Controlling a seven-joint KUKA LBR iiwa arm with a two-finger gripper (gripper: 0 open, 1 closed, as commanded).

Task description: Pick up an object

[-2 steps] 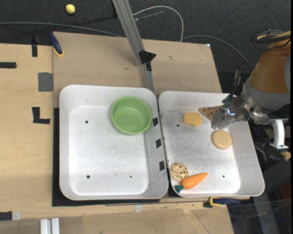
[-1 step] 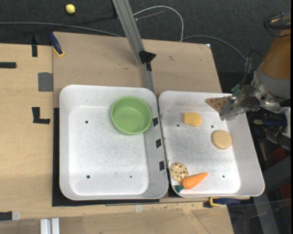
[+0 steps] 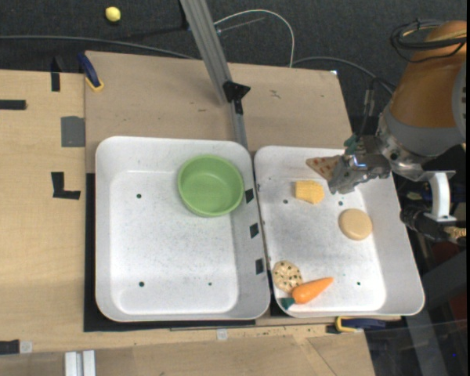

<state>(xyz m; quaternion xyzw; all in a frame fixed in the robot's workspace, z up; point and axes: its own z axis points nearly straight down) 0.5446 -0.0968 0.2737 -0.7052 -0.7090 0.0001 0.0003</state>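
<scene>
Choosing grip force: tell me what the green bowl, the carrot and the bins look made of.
Green bowl: probably plastic, judging by its even matte colour and thin rim.
Carrot: likely a plastic toy, with smooth, uniform orange and a slight sheen.
Bins: seemingly white plastic or coated metal, smooth with rounded corners and dark speckles.

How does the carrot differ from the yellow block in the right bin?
The carrot is orange, long and tapered; the yellow block is pale yellow and chunky. The carrot lies near the bin's front edge beside a round cracker; the yellow block sits farther back, close to the gripper. Both lie in the right bin.
</scene>
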